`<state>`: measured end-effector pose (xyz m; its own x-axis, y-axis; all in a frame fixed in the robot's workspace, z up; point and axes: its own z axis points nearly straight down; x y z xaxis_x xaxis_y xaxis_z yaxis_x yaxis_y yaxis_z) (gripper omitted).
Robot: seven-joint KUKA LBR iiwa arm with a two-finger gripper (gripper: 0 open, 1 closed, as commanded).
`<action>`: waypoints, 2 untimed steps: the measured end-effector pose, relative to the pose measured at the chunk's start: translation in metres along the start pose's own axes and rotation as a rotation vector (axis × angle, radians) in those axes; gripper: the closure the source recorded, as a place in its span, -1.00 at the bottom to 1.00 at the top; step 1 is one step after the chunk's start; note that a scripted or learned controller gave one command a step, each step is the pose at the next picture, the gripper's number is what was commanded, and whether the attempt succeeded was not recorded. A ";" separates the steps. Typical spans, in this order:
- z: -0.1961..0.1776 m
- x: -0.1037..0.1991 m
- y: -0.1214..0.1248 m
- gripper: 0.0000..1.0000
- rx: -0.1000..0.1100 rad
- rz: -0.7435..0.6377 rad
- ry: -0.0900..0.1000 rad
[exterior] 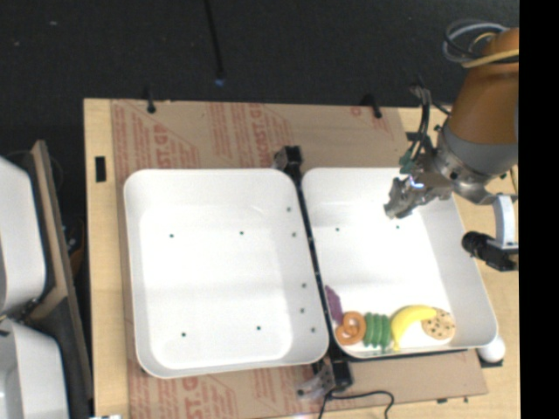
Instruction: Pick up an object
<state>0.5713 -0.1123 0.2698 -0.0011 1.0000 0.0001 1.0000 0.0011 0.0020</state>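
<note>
Jaws [403, 201] hover near right bin's [454, 234] far edge.

Red printed lettering on the cardboard sheet [210, 138] under the bins, upside down, too blurred to read

A brown cardboard sheet [218, 138] covers the wooden bench [103, 260]. The floor [262, 33] behind is dark, crossed by a thin cable [212, 37].

Below me two shallow white plastic bins sit side by side, the left bin [157, 234] and the right bin [367, 260], on a brown printed cardboard sheet [218, 138] covering the bench.
</note>
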 end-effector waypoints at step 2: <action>0.009 0.008 0.018 1.00 0.003 0.002 -0.001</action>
<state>0.5894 -0.1040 0.2606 0.0011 1.0000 -0.0008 1.0000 -0.0011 -0.0005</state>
